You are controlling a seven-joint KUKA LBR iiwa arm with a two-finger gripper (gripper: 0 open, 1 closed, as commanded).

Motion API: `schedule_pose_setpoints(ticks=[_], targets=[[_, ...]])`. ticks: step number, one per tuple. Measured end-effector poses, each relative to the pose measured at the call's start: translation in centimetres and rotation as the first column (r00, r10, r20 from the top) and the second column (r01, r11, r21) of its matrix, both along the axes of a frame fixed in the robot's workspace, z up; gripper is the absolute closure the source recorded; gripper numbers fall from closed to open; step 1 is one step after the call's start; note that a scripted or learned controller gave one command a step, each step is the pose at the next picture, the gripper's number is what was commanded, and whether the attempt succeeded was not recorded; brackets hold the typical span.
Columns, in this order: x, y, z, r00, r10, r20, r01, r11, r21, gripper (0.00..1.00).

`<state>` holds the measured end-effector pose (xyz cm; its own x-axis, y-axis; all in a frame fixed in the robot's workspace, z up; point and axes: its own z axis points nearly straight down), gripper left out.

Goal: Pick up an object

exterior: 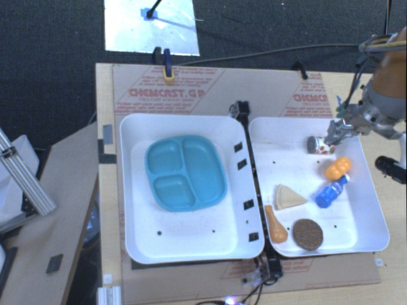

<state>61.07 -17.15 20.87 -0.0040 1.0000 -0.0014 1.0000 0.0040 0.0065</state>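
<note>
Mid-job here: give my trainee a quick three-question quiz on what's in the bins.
1. True or false: the blue tray lies in the left bin.
2. Which lies nearest the gripper: A) brown disc, B) small can, C) wedge?
3. What lies just above the blue bottle in the view?

Key: 1 true. 2 B. 3 the orange toy.

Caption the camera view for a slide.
Gripper poised over a small can in the right bin; blue tray sits left.
</note>
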Motion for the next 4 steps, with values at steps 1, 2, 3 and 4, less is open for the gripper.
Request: schedule_pose_setpoints(ticks=[1,2,3,4], targets=[[0.1,0.0,5.4,1.000,0.001,0.000,-0.001,1.000,0.000,1.00],[0.0,5.7,5.9,1.000,0.006,-0.004,-0.006,1.000,0.002,1.00],[-1.4,10.7,4.8,1.000,0.005,-0.007,-0.005,1.000,0.003,1.00],[-1.7,15.4,5.1,1.000,0.004,-0.005,-0.004,1.000,0.002,1.00]])
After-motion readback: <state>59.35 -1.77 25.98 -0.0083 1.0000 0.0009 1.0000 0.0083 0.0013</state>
